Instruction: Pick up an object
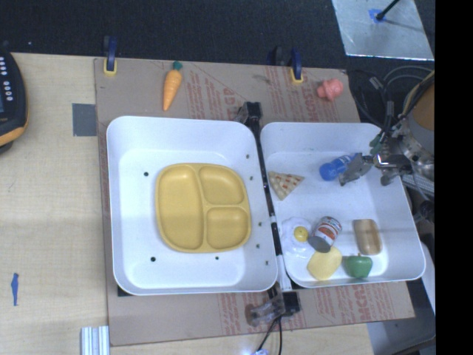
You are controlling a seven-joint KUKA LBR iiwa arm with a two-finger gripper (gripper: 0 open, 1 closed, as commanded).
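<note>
My gripper (371, 173) hangs over the right bin's (314, 148) far right part, its fingers spread apart with nothing between them. Its left finger (355, 169) sits just right of a small blue object (334, 167), close to touching it. A pizza slice (284, 183) lies near the bin's left wall. Along the near side lie a small yellow ball (300, 234), a can (326, 231), a tan block (366, 236), a yellow lump (324, 263) and a green piece (358, 265).
The left bin (133, 265) holds a yellow divided plate (203, 205). A toy carrot (171, 86) and a pink object (330, 88) lie on the board behind the bins. A dark device (10, 98) sits at the far left edge.
</note>
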